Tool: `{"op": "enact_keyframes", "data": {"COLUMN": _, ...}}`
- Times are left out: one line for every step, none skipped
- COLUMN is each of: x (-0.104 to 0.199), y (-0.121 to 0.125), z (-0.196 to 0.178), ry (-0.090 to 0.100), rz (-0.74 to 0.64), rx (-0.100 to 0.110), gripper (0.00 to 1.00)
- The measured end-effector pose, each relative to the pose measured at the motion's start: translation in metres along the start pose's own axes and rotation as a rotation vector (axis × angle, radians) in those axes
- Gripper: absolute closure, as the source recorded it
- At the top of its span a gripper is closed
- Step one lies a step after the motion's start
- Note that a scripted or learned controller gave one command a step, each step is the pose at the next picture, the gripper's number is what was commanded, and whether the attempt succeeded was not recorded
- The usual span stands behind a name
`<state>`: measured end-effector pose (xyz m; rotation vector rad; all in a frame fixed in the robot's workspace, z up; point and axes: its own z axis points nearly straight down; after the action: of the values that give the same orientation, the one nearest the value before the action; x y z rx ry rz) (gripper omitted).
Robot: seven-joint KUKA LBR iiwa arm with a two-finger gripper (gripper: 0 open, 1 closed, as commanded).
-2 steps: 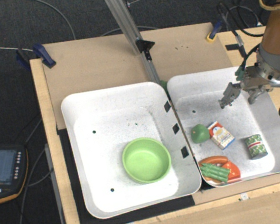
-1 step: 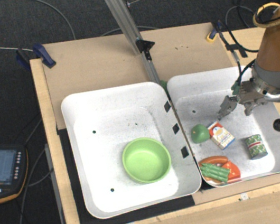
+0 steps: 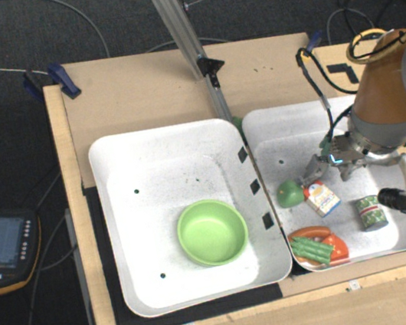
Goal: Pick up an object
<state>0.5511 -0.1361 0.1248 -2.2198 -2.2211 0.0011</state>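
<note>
two white bins point(image 3: 110, 166) — one green bowl point(image 3: 212, 232), four small items (right bin) point(image 3: 322, 197).

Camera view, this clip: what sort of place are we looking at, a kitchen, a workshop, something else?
Most likely a robotics lab set up for grasping trials. Two white bins sit on a plywood bench over dark carpet, cables trail across the floor, and a handheld control pendant lies at the left. The bins hold toy food and a green bowl.

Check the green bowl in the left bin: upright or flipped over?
Upright. The green bowl shows its open hollow and rim facing the camera, resting on the left bin floor.
</note>
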Motion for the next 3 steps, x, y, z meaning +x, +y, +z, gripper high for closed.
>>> {"op": "enact_keyframes", "data": {"x": 0.0, "y": 0.001, "z": 0.029, "ry": 0.0, "rz": 0.001, "rx": -0.003, "gripper": 0.0}}
{"op": "enact_keyframes", "data": {"x": 0.0, "y": 0.002, "z": 0.017, "ry": -0.001, "rz": 0.0, "rx": -0.006, "gripper": 1.0}}
{"op": "enact_keyframes", "data": {"x": -0.009, "y": 0.006, "z": -0.031, "ry": -0.001, "rz": 0.001, "rx": -0.003, "gripper": 1.0}}
